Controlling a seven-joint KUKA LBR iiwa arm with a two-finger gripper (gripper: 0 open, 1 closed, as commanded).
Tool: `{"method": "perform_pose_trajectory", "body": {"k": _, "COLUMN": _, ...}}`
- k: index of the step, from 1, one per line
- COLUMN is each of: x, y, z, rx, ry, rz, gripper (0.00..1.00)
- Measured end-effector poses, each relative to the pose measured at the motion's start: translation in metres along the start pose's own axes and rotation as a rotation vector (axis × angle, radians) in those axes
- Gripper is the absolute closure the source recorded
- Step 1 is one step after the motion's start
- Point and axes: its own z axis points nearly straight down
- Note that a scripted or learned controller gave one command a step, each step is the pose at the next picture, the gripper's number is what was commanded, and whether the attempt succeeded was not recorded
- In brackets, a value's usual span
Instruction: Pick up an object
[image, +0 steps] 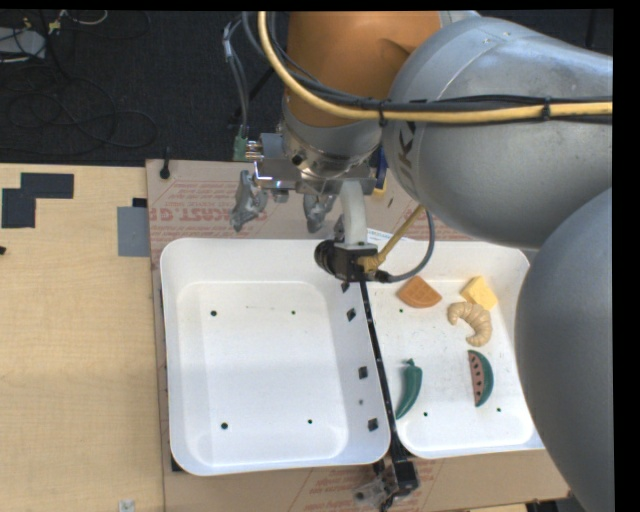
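- We see the claw hanging over the printed cardboard sheet, just beyond the far rim of the left bin; its two fingers stand wide apart with nothing between them
- The grey arm reaches in from the right and covers the far right corner of the right bin
- All the loose things lie in the right bin — well apart from the claw
- At its far end we find an orange wedge and, near it to the right, a yellow block
- A pale, curled, croissant-shaped piece lies just in front of the yellow block — touching it or not, we cannot tell
- Nearer the camera, a watermelon slice lies toward the right side, and a green chilli pepper lies close to the wall next to the left bin
- Both bins sit side by side on the cardboard sheet, which rests on the pale wooden surface
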Motion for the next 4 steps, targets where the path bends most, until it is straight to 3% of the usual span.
{"method": "perform_pose_trajectory", "body": {"k": 1, "x": -0.003, "y": 0.001, "z": -0.006, "rx": 0.007, "ry": -0.007, "rz": -0.001, "gripper": 1.0}}
{"method": "perform_pose_trajectory", "body": {"k": 2, "x": 0.045, "y": -0.022, "z": 0.096, "rx": 0.016, "ry": -0.007, "rz": 0.003, "gripper": 1.0}}
{"method": "perform_pose_trajectory", "body": {"k": 3, "x": -0.019, "y": -0.145, "z": 0.161, "rx": 0.024, "ry": -0.011, "rz": 0.011, "gripper": 1.0}}
{"method": "perform_pose_trajectory", "body": {"k": 4, "x": -0.022, "y": -0.131, "z": 0.005, "rx": -0.01, "ry": 0.001, "rz": 0.007, "gripper": 1.0}}
